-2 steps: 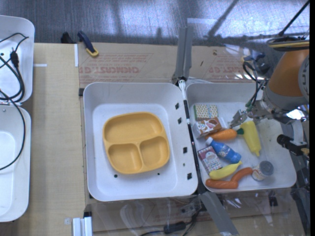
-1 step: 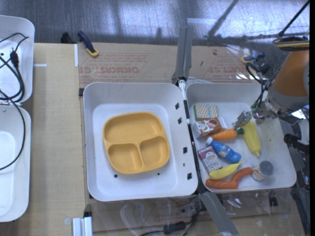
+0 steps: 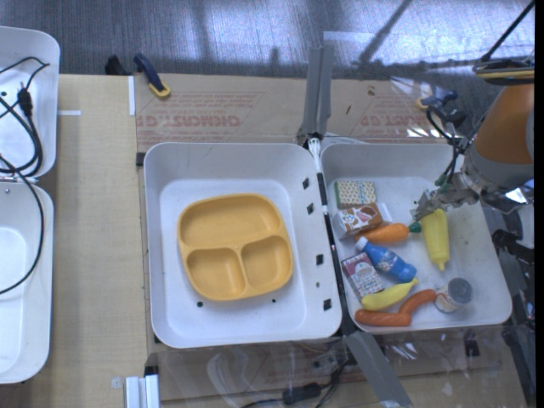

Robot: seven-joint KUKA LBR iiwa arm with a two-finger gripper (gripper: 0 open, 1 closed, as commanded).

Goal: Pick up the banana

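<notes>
The banana (image 3: 387,297) is a short yellow curved piece lying low in the right bin (image 3: 493,300), between a blue bottle (image 3: 389,262) and a red-orange sausage (image 3: 393,314). My gripper (image 3: 429,203) hangs over the upper right part of that bin, just above the top end of a yellow squeeze bottle (image 3: 437,238) and the green tip of a carrot (image 3: 388,234). It is well apart from the banana, up and to the right of it. Nothing shows held in it.
The right bin also holds a small carton (image 3: 354,193), a red snack box (image 3: 360,219), a printed packet (image 3: 360,276) and a round tin (image 3: 459,291). A yellow divided plate (image 3: 235,246) lies in the left bin (image 3: 161,228). Cables hang by the arm at the upper right.
</notes>
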